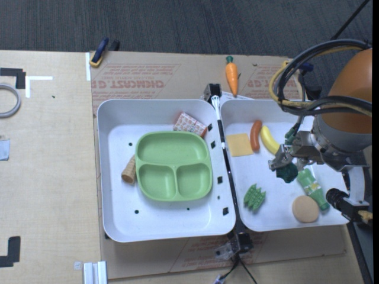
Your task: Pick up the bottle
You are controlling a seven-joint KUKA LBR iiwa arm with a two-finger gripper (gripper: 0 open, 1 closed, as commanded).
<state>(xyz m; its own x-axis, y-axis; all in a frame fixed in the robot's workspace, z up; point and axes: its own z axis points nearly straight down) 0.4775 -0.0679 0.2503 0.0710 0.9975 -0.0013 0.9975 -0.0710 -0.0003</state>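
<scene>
- Camera view, big to small: bench (47, 158) carries two white bins side by side. Left bin (112, 176) has a green divided plate (174, 165) in the middle, a cone-shaped thing (128, 170) at the plate's left edge, a patterned packet (189, 123) at its far edge.
- Right bin (249, 212) holds the target. Arm (349, 108) reaches in over its right edge.
- Gripper (286, 165) hangs low over the middle-right of the right bin, dark-green tip just beside the bottle's top end. Open or closed: can't tell, nothing clearly between the tips. Not calling it a grasp.
- Step, my read: approach/align, grasp not yet made.
- Next move needs: centre over the bottle body, square the wrist across its narrow width, drop, close. Tight spot – round bun (306, 209) sits just beside the bottle's lower end, near the bin's near-right corner.
- Bottle (312, 187): small, green with a pale label, lying flat at a slant, upper end partly under the gripper. Round body likely rolls if nudged off-centre.
- Other bits in the right bin: cheese slice (239, 145), banana (269, 139), sausage (255, 135) toward the far edge; green leafy piece (254, 197) near the left wall.
- Carrot (231, 74) lies on the bench beyond the bins.
</scene>
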